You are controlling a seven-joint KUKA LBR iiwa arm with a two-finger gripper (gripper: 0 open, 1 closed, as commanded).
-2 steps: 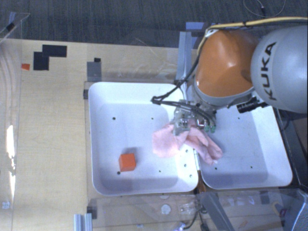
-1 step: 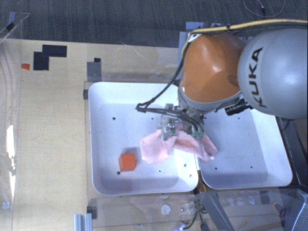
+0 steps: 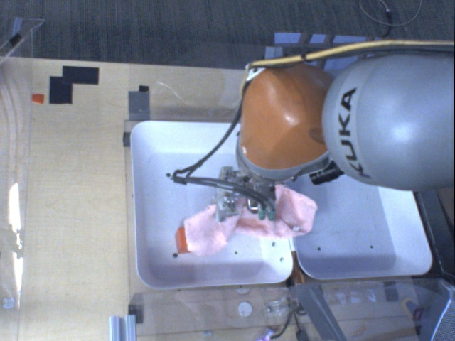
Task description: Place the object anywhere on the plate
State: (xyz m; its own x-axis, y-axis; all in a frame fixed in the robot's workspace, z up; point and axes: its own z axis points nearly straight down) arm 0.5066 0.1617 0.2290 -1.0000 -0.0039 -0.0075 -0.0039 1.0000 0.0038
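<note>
Nearest my camera, along the front of the left bin (image 3: 153,190), I see a pink cloth (image 3: 213,233) lying crumpled on the white floor, with a small orange-red piece (image 3: 182,241) poking out at its lower-left end. The cloth runs long from that corner up and to the right, its far end (image 3: 298,212) draped close to the wall shared with the right bin (image 3: 398,254). I take it for the object to be moved, though I can make out no plate from this slant. Right over the cloth's middle sits my hand (image 3: 245,204), so the thing lies directly beneath it, stretching away on both sides along that diagonal. The metal fingers with their green tips seem to press into the folds, but I cannot tell whether they are spread or closed on fabric. The cloth looks soft, limp and thin; the bins are hard, smooth, shallow plastic with rounded corners. Behind the hand rise the glossy orange band (image 3: 284,119) and grey arm shell (image 3: 391,119), and beyond them the pale wooden surface (image 3: 71,190).
</note>
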